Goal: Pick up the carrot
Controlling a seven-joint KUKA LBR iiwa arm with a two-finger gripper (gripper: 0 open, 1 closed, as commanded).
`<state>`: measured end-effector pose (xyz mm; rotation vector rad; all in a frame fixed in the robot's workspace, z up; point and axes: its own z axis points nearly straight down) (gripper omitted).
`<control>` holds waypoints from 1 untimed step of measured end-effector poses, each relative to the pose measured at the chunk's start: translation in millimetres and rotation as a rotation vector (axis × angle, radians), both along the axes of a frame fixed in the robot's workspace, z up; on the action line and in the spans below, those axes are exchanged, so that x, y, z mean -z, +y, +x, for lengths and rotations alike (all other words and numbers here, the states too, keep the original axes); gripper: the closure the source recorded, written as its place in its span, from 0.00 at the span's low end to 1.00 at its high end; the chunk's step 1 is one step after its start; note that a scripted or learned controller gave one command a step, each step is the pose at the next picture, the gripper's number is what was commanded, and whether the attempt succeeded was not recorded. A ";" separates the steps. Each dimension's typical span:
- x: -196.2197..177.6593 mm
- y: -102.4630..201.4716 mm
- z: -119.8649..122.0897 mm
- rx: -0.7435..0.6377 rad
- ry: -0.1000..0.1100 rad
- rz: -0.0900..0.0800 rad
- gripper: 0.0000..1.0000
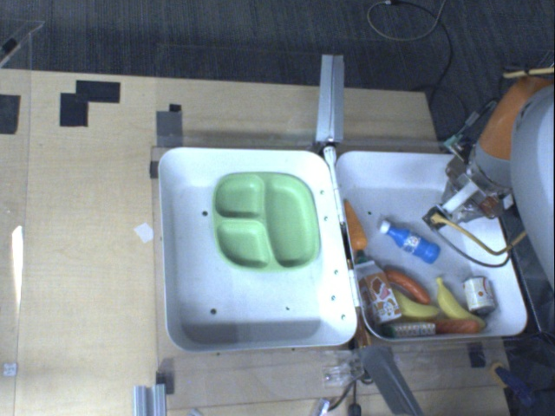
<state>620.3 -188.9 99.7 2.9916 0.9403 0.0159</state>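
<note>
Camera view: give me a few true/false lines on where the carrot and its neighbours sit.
1. The carrot lies in the right bin, along its left wall. True.
2. The green plate sits in the right bin. False: it is in the left bin.
3. The blue bottle lies on top of the carrot. False: it lies to the carrot's right, with bare bin floor between them.
4. A metal can lies next to a banana near the right bin's front right corner. True.
</note>
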 end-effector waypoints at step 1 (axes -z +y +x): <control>-102.9 9.8 -61.2 -0.064 0.008 0.001 1.00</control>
